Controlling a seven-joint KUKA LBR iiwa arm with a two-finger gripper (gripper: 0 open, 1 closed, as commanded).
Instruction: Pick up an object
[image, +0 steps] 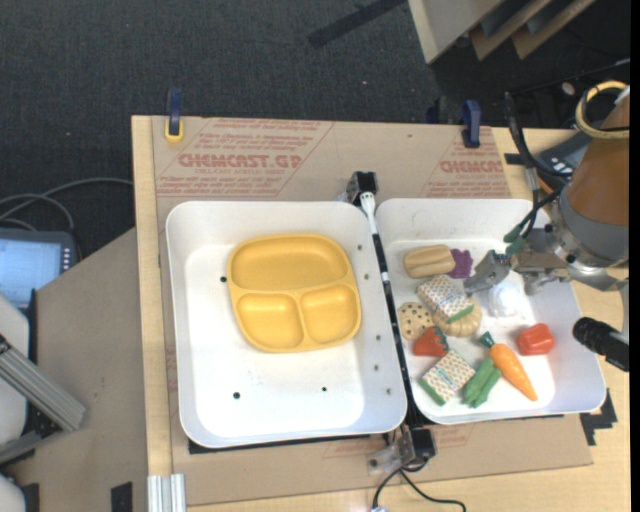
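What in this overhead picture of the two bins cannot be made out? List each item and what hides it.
1. Gripper, camera view: blurred against the white bin; whether it holds anything cannot be told.
2. Arm: cut off by the right edge.
3. Food under the sandwich: overlapping pieces hide one another.
4. Purple piece: partly behind the bread roll; too small to identify.

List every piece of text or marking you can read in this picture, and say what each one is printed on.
"CHEMCAST GP" in red letters, on the brown paper-faced board under the two white bins, behind the left bin.
The same red print repeats behind the right bin, partly cut off and too blurred to read in full.
Smaller red lines around both prints are too small to read.
No readable text on the toy food or the yellow divided plate.
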